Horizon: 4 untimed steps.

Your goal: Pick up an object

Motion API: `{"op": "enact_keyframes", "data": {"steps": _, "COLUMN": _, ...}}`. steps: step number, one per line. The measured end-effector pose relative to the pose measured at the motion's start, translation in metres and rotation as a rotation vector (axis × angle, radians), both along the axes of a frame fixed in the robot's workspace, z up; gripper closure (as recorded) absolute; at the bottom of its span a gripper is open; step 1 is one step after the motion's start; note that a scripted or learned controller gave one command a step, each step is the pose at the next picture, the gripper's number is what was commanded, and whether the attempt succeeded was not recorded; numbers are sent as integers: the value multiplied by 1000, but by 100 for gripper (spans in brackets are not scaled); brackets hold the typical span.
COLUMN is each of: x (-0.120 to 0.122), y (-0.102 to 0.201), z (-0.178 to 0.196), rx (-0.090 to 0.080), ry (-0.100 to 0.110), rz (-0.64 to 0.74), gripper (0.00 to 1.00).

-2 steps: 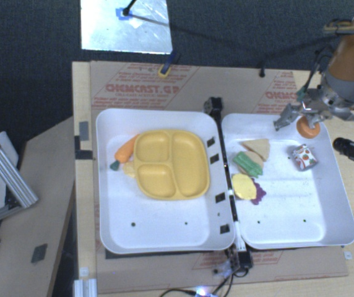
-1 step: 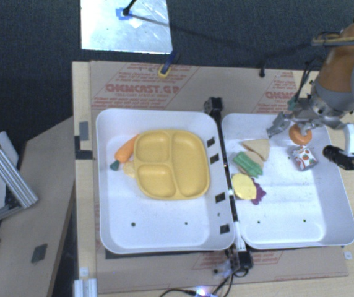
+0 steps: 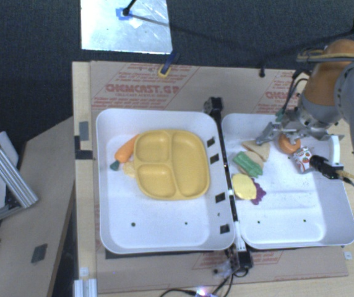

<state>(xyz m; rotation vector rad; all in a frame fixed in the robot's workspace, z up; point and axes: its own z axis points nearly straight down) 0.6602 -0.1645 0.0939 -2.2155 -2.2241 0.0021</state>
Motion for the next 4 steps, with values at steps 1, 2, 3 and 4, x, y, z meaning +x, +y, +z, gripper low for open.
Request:
{"op": "enact_keyframes", "data": {"steps": 1, "x": 1, "y": -1, "z": -3, "rx": 1, "ry": 2, "rz": -2, "gripper": 0}}
{"op": "enact_keyframes", "data": {"steps": 2, "x": 3, "y": -4, "z": 10, "rx": -4, "ry": -3, "rz": -1, "gripper": 100}}
{"op": "enact_keyframes", "data": {"steps": 3, "x": 7, "y": -5, "z": 75, "rx": -3, "ry": -12, "rz": 1, "gripper": 100}}
{"op": "enact_keyframes", "data": {"steps": 4, "x": 9, "y": -5, "z": 131, "rx": -3, "ry": -11, "rz": 2, "gripper": 100}}
